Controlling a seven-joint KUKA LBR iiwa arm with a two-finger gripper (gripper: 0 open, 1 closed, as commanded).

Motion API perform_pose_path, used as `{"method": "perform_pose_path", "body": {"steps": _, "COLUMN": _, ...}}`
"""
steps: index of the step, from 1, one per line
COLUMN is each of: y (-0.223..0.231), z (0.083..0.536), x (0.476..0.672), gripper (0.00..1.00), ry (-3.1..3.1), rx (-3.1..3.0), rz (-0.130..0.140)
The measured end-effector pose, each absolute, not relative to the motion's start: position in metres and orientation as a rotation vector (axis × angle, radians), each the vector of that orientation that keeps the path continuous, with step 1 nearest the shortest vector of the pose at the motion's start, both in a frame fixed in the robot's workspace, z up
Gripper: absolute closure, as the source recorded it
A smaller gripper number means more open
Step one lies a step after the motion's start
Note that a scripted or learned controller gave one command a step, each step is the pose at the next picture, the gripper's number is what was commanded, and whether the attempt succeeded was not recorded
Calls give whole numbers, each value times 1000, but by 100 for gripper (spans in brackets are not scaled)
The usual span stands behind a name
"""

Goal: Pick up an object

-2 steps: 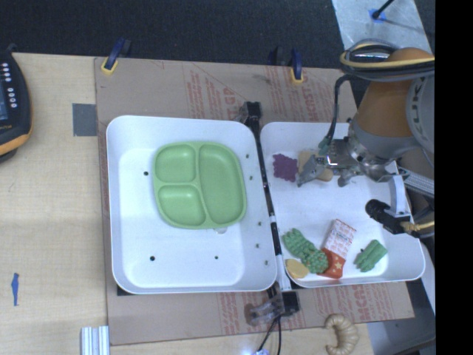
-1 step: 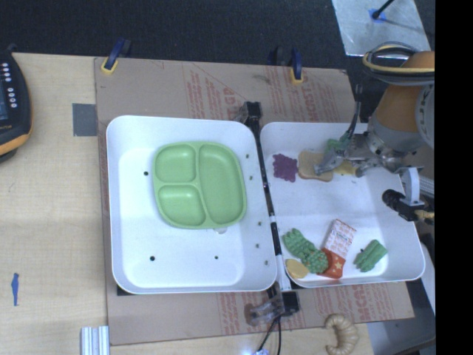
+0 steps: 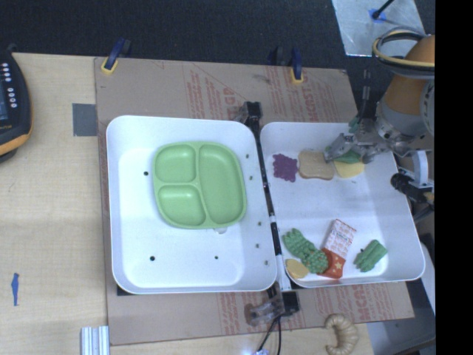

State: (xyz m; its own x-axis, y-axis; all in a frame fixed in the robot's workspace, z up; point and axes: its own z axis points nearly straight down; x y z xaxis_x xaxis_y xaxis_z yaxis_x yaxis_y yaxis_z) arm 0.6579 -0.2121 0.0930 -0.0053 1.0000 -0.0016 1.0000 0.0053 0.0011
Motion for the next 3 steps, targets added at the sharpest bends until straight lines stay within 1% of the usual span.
{"method": "perform_pose_path", "body": {"steps": 1, "y": -213, "z": 156, "x": 657, "gripper": 0, "ry": 2222, "rx": 2214, "rz": 2}}
{"method": "perform_pose_path", "body": {"steps": 2, "y": -185, "z": 87, "x": 588, "gripper": 0, "ry": 2233, "rx": 2229, "rz": -12}}
{"method": "perform_pose_path", "body": {"steps": 3, "y": -211, "z": 129, "x": 660, "gripper": 0, "ry": 2224, "rx": 2208, "rz": 3}}
